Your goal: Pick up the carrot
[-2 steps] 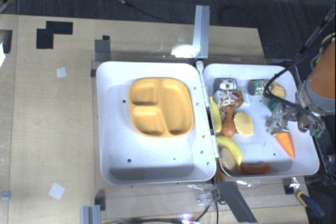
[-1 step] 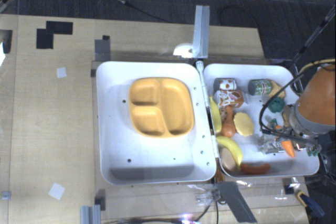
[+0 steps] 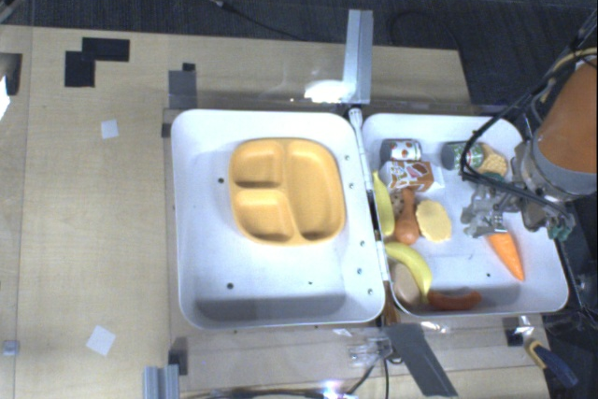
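Gripper (image 3: 488,218) seen just left of carrot (image 3: 507,254); finger spacing cannot be told; carrot lies unheld.

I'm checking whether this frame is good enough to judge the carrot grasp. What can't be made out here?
- Gripper: in the camera view its fingers blur into cables and metal, so their state is unclear.
- Carrot: its top end meets the gripper; contact cannot be judged.
- Arm: cut off by the right edge.
- Small packets in the right bin: labels too small to read.
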Robot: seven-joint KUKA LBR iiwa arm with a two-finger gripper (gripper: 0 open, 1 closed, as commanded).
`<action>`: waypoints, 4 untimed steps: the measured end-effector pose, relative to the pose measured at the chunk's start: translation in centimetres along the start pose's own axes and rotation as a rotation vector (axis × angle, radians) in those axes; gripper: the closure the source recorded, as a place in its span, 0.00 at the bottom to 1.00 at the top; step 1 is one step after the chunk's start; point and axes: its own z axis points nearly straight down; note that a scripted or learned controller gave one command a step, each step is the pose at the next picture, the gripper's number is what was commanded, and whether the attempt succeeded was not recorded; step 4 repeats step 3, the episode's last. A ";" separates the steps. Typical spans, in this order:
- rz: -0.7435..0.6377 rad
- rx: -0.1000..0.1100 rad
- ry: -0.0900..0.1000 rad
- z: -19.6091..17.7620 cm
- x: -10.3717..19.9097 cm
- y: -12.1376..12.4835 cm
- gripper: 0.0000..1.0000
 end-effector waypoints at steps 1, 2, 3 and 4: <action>-0.472 -0.002 0.006 3.0 1.0 -0.9 1.00; -0.779 -0.002 0.001 9.6 -0.9 -5.7 1.00; -0.612 0.000 0.000 -0.1 -1.2 -1.4 1.00; -0.612 0.000 0.000 -0.1 -1.2 -1.4 1.00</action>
